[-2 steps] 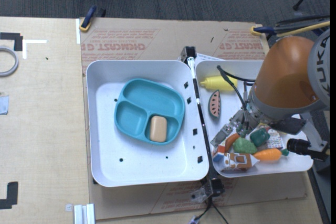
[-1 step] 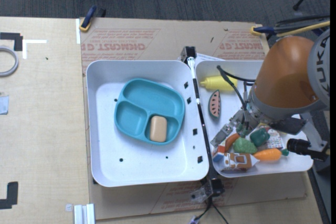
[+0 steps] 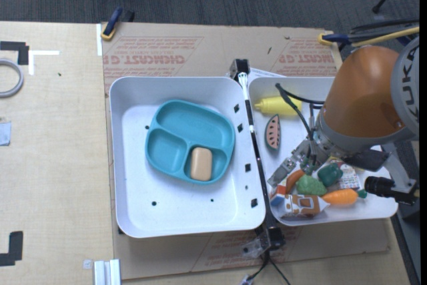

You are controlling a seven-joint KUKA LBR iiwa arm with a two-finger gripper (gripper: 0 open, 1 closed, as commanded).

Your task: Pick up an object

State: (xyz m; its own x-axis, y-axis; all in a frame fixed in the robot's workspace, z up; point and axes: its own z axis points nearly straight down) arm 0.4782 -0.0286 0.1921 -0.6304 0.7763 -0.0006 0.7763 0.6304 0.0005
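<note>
My gripper (image 3: 298,162) hangs low in the right bin (image 3: 383,209), under the arm's orange band (image 3: 363,93). It is just above a heap of toy food: a green piece (image 3: 309,185), a dark green piece (image 3: 330,175), an orange carrot (image 3: 340,197) and a small printed carton (image 3: 300,205). A watermelon slice (image 3: 272,132) lies left of the gripper, and a yellow item (image 3: 277,105) lies at the back of the bin. Nothing shows plainly held. The arm hides the bin's right part.
The left bin (image 3: 133,210) holds a teal divided plate (image 3: 170,137) with a tan bread-like piece (image 3: 200,163) in one compartment. Both bins rest on cardboard (image 3: 167,53). A black clip (image 3: 239,67) sits where the bins meet at the back.
</note>
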